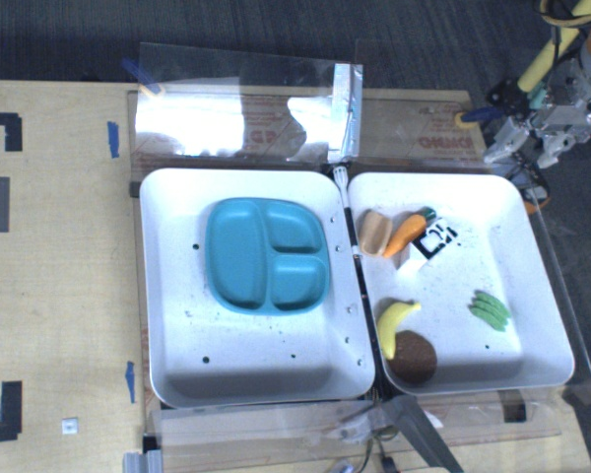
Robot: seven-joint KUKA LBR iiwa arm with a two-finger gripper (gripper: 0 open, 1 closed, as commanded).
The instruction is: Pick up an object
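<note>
The right bin (547, 264) holds several small items. A tan bread-like piece (375, 232) lies by its left wall with an orange carrot (407, 234) and a black-and-white block (435, 237) beside it. A green leafy toy (491, 309) lies toward the right. A yellow banana (391, 323) touches a brown round object (413, 355) at the front left. My gripper (534, 138) hangs outside the bin, past its far right corner, well apart from all the items.
The left bin (167, 294) carries a blue divided plate (268, 254). A clear plastic sheet (241, 106) stands behind the left bin. A metal divider (347, 116) rises at the back between the bins. Yellow cables (561, 18) hang at the top right.
</note>
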